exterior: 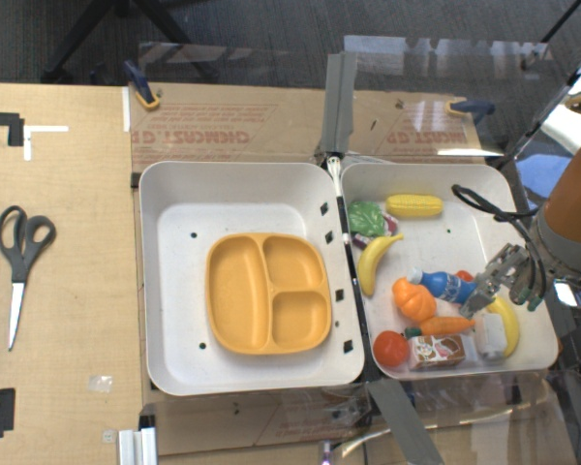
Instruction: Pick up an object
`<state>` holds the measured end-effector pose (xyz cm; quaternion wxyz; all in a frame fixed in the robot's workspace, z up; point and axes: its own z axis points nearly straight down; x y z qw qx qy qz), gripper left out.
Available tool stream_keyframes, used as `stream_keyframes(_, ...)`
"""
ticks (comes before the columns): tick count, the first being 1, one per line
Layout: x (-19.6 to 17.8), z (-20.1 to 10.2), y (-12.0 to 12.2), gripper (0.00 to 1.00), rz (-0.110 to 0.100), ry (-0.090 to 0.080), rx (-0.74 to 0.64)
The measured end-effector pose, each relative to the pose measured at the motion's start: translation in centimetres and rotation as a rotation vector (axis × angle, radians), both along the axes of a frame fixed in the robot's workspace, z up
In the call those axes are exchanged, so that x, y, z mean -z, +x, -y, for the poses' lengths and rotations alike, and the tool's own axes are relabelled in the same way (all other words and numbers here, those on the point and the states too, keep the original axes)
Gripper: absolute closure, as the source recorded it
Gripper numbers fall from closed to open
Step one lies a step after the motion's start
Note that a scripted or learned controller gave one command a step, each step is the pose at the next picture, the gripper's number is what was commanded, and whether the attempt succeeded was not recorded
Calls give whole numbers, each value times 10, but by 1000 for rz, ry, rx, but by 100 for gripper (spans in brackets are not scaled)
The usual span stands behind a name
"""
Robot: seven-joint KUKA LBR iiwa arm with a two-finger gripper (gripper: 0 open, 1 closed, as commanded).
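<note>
Toy food lies in the right bin (421,176); at its 3 o'clock side the gripper (492,287) hovers, fingers apart, above the blue bottle (446,285).

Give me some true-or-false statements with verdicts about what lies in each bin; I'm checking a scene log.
1. The yellow divided plate lies in the left bin. True.
2. The scissors lie in the right bin. False: they lie on the wooden bench, left of both bins.
3. The corn cob is near the right bin's far wall. True.
4. The tomato sits on the plate. False: it sits in the right bin's near left corner.
5. The hand hovers over the left bin. False: it is over the right bin, beside the blue bottle.
</note>
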<state>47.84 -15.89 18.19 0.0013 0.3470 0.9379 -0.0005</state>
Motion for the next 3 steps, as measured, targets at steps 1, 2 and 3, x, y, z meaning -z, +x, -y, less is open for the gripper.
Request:
stream_keyframes(1, -64, -50, 7, 100, 0, 1, 38)
stream_keyframes(2, -34, -142, 15, 100, -3, 1, 183)
stream_keyframes(3, -102, -175, 64, 100, -3, 0, 402)
